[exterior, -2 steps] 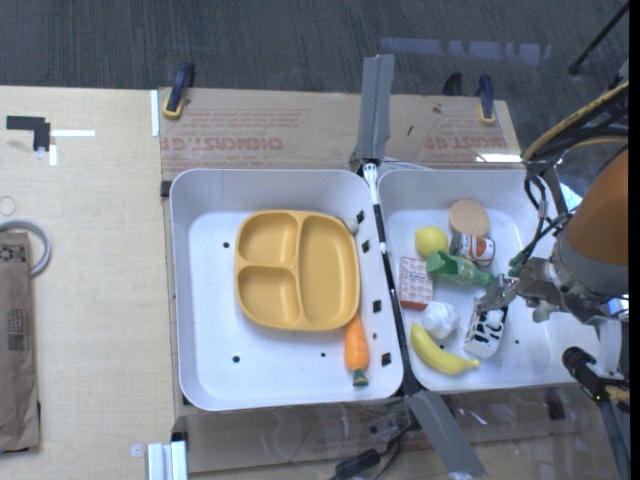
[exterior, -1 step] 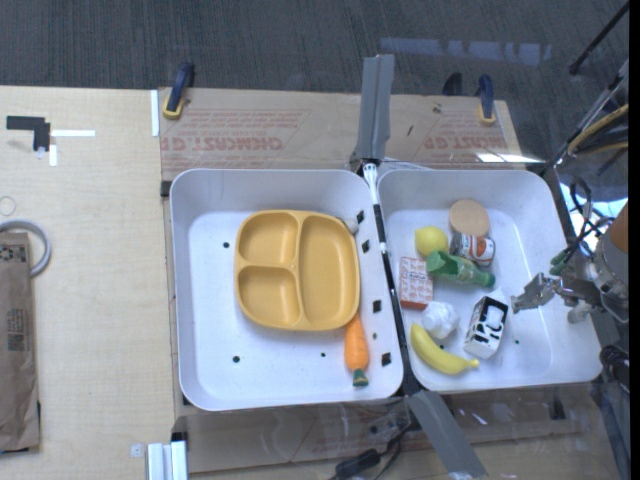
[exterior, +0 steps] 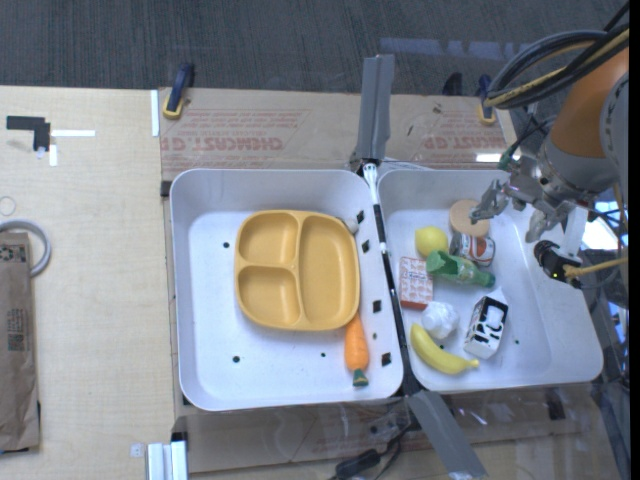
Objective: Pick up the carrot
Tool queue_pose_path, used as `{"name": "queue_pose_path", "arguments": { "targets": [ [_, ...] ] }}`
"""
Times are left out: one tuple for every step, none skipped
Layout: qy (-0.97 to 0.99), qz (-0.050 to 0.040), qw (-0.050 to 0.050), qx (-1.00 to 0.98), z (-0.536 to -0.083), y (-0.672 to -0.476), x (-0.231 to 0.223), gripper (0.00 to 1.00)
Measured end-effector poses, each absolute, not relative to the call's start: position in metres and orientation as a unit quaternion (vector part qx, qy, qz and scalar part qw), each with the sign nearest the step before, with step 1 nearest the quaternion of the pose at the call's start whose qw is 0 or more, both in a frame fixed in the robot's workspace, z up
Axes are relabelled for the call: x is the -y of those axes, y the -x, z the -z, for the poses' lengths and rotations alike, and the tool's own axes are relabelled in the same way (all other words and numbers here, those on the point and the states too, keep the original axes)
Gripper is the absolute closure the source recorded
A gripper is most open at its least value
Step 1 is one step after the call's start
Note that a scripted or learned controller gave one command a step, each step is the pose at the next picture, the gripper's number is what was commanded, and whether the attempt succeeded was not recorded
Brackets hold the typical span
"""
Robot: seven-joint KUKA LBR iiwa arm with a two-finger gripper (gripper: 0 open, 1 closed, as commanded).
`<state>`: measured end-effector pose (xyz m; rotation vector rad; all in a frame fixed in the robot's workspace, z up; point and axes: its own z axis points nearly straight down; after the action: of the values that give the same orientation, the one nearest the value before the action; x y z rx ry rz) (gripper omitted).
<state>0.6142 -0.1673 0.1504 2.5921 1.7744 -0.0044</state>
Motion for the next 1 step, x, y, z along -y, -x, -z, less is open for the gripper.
{"name": "queue_pose_path", "arguments": {
  "targets": [
    [-0.867,0.0023,-0.001,-0.498,-0.1905,-0.5411,0.0731,0.0]
  ]
}}
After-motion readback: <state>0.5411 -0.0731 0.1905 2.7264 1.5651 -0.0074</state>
